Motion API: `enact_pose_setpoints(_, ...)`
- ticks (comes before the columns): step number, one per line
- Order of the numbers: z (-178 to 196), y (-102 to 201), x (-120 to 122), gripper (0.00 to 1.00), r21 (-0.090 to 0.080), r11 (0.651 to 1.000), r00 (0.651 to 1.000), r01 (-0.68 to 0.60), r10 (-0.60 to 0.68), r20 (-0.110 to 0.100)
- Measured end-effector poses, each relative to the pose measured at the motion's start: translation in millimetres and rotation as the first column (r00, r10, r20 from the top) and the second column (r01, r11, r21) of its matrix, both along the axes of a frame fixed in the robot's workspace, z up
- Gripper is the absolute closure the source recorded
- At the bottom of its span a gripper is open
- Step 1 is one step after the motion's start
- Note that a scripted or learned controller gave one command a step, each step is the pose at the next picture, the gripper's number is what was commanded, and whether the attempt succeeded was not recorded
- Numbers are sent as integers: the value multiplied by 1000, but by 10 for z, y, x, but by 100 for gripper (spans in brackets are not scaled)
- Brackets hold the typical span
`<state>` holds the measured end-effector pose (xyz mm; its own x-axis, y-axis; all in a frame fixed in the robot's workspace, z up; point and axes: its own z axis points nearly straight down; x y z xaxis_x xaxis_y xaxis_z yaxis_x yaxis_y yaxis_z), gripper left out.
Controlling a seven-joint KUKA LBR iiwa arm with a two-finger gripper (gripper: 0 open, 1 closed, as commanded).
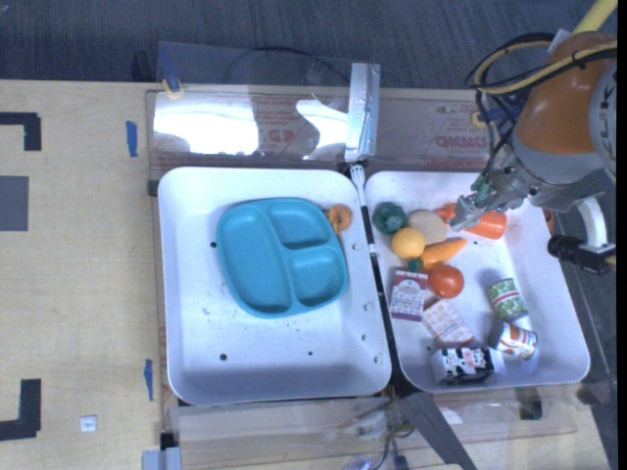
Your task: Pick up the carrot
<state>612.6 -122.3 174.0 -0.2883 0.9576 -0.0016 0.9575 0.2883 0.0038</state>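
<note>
Hovering gripper point(474, 207) near right bin's point(573, 346) far edge, can't tell finger state; carrot point(443, 251) lies free just below, lemon point(409, 243) touching its left.

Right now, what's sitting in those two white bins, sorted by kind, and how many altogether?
Blue divided tray: 1
Toy fruit and vegetables, counting the carrot and tomato: 7
Small cans: 2
Small packets and cartons: 3
Total: 13

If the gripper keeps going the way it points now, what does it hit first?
Probably the cream egg-shaped item, just left of the gripper along its down-left line; the orange carrot lies slightly lower. Depth is unclear from above.
</note>
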Motion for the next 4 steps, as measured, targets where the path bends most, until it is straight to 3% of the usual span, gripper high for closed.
enact_pose_setpoints(1,-8,-2,-3,0,0,1000,1000,1,-1,-1)
enact_pose_setpoints(2,-756,216,-58,0,-13,953,953,-303,303,19)
enact_pose_setpoints(3,-635,214,-33,100,-17,954,953,-301,301,28)
enact_pose_setpoints(4,522,935,391,100,0,998,998,-68,68,5)
